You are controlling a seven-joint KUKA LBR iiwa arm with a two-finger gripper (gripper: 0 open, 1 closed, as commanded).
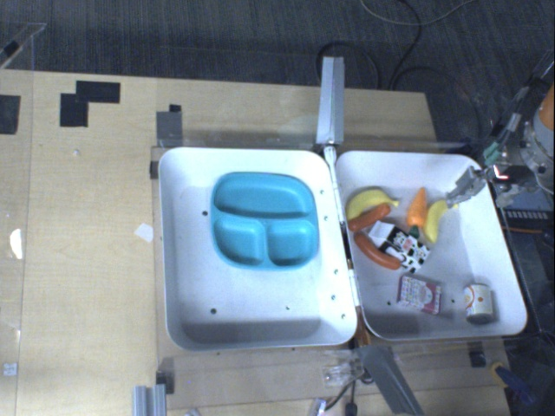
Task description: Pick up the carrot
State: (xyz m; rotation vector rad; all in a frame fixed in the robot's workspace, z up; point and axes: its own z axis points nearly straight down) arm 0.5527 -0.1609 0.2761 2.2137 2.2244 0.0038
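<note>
The carrot [418, 206] is a small orange piece lying in the upper middle of the right bin [503, 258]. It lies between a yellow fruit [370, 203] on its left and a yellow banana-like piece [434, 221] on its right. My gripper [465, 185] reaches in from the right over the bin's upper right part. It hovers just right of and above the banana-like piece, a short way from the carrot, and I see nothing held in it.
The right bin also holds a red-orange sausage [375, 250], a black-and-white object [401, 243], a pink packet [420, 295] and a small can [478, 302]. In the left bin [186, 258] lies a blue divided tray [263, 219]. A metal post [330, 102] stands behind the bins.
</note>
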